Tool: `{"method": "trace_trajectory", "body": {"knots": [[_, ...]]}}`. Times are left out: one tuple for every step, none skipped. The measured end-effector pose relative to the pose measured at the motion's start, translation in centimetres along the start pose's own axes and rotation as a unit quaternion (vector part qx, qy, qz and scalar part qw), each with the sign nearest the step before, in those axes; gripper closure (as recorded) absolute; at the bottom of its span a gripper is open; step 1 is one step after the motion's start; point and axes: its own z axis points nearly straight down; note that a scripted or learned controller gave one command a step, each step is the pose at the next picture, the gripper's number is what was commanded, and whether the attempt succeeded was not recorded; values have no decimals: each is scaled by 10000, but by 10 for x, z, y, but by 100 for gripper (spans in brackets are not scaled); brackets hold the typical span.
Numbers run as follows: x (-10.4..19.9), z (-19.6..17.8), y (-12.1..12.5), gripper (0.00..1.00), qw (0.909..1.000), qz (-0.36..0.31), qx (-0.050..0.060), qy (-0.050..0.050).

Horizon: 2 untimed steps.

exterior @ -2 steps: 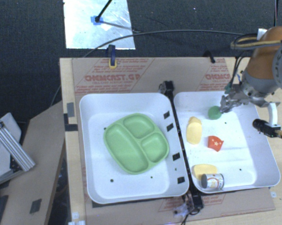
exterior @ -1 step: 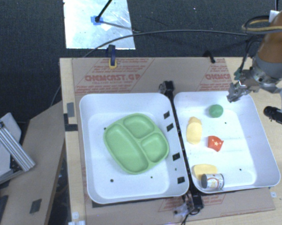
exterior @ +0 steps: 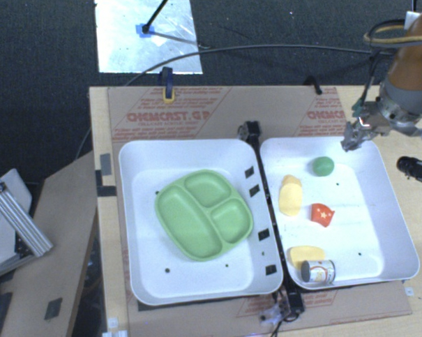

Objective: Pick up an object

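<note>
Risk first: plenty of ways to miss from here. Right bin (exterior: pixel 390 191) crowded down its near-left side, with a pale yellow piece (exterior: pixel 290 196), a red piece (exterior: pixel 322 214), a flatter yellow piece (exterior: pixel 306 253) and a small can (exterior: pixel 317 272) lying on its side, touching or almost touching that flat yellow piece. Likely trouble there: a descent onto the can nudging its neighbour, or the can rolling off the fingertips toward the bin's near wall. Safer candidate probably the green ball (exterior: pixel 323 166), apart from the rest near the far end of the bin, yet round and apt to squirt sideways under an off-centre pinch. Left bin (exterior: pixel 139 202) carrying a green divided plate (exterior: pixel 203 214), wide and shallow, a poor fit for a two-finger grip. Nothing lifted yet; every object resting on a bin floor. Arm entering from the right, orange band high at the frame edge, wrist angled down and leftward, claw (exterior: pixel 352 138) poised over the far right corner of the right bin, near the green ball but not touching it. Claw too small and blurred to judge: apart or together, cannot tell. Counter (exterior: pixel 194 109) beneath covered in printed brown sheeting.
</note>
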Motion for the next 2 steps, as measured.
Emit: {"method": "trace_trajectory", "body": {"knots": [[45, 3, 6, 100, 10000, -12, 10, 7], [93, 7, 11, 100, 10000, -14, 10, 12]]}}
